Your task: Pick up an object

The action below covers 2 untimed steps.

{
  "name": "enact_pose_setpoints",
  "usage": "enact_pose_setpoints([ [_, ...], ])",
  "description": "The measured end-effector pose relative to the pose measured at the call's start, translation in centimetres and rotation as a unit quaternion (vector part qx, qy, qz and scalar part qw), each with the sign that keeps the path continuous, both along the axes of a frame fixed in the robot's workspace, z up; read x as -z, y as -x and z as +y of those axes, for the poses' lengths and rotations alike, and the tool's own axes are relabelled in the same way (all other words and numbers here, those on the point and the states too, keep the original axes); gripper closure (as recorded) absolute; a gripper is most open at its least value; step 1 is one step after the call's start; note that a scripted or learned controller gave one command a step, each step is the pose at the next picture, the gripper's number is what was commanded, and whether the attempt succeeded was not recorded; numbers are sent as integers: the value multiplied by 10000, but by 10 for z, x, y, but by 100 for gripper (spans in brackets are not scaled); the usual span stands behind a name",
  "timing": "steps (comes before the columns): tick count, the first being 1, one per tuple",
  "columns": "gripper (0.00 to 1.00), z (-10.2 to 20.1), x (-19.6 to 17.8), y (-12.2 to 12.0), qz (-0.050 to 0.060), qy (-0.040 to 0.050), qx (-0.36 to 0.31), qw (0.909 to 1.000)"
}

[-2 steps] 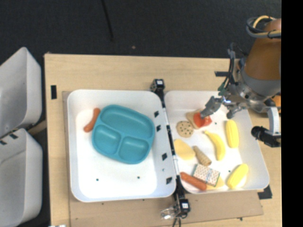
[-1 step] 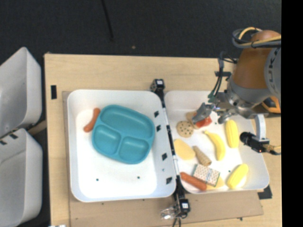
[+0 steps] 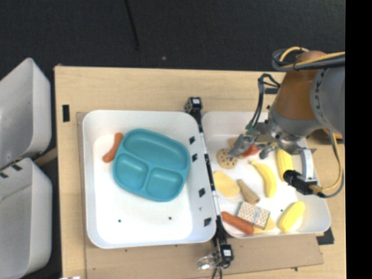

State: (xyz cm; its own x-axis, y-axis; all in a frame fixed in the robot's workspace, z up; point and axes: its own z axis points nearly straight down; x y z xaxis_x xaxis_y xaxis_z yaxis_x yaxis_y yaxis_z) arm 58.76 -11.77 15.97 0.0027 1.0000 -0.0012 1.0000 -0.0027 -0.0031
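**Gripper low over the right bin's upper left corner**

Gripper (image 3: 247,148) sits at centre right of the frame, over the right bin (image 3: 318,228), its tip beside a small red piece (image 3: 251,151) and a round cookie (image 3: 226,158). Whether it is open, or grips anything, cannot be told. Two bananas (image 3: 265,178) lie just right and below; a lemon (image 3: 292,216), a carrot (image 3: 237,222) and a cracker (image 3: 253,214) crowd the lower edge. Risk: closely packed items may be nudged aside, or a flat piece may slip out.

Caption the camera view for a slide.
Gripper low in the right bin among toy food; blue plate in the left bin.
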Motion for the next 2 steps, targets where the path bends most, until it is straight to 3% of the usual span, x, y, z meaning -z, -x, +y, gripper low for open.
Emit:
enact_pose_setpoints([
  [1,0,-1,53,1,5,0,2,10000],
  [2,100,-2,39,-1,-31,1,32,10000],
])
